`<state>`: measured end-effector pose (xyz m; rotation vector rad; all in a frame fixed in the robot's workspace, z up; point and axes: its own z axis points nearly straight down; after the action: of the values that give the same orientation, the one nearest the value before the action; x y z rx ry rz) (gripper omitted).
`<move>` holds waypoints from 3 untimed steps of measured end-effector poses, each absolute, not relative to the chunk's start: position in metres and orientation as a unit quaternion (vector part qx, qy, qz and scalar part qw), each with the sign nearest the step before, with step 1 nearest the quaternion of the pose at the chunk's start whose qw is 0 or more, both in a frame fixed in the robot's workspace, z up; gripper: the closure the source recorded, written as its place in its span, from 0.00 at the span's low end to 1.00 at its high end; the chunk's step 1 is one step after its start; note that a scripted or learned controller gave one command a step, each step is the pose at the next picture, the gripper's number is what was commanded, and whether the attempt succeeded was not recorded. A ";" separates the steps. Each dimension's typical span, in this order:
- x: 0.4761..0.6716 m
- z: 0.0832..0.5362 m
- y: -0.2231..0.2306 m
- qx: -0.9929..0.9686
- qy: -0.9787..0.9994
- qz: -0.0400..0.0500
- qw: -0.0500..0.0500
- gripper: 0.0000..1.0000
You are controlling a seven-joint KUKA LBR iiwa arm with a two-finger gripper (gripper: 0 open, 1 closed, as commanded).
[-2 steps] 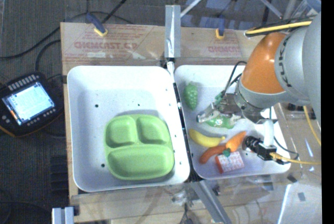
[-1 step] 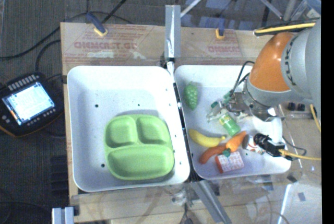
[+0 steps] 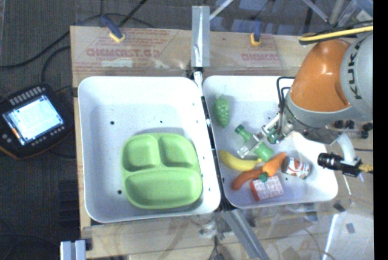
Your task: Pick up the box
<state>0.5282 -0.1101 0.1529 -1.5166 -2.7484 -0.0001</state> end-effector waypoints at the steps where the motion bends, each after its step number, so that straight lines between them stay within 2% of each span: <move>1: 0.495 0.182 -0.071 -0.609 -0.794 0.001 0.002 0.00; 2: 0.483 0.116 -0.111 -0.622 -0.783 0.001 0.002 0.00; 3: 0.484 0.179 -0.116 -0.604 -0.797 0.000 0.001 0.00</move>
<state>0.4842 -0.1158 0.1787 -1.8965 -2.5024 0.0016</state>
